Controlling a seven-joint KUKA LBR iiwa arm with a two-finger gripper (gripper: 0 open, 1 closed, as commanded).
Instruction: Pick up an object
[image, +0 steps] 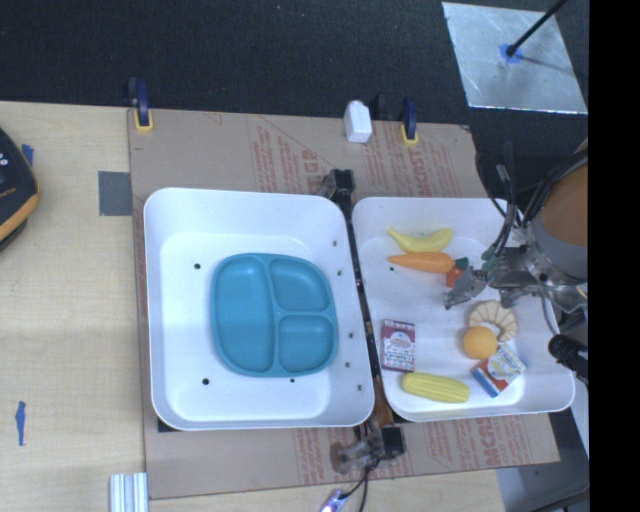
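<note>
Left bin (160, 300) carries blue plate (274, 313); right bin (375, 225) has your targets. Claw (470, 285) hovers at right bin's right side — can't tell its state. Carrot (422, 262) lies just left of claw, long axis left-right — closest pick. Banana (421, 239) sits farther back.

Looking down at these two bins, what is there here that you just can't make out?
- Gripper: its fingers blur together against the right bin, so whether it has anything is unclear.
- Small packet: too small to read, half under the orange ball.
- Red box: its print is too small to read.
- Ring-shaped item: partly behind the ball.
- Yellow-black device: cut off by the left edge.
</note>
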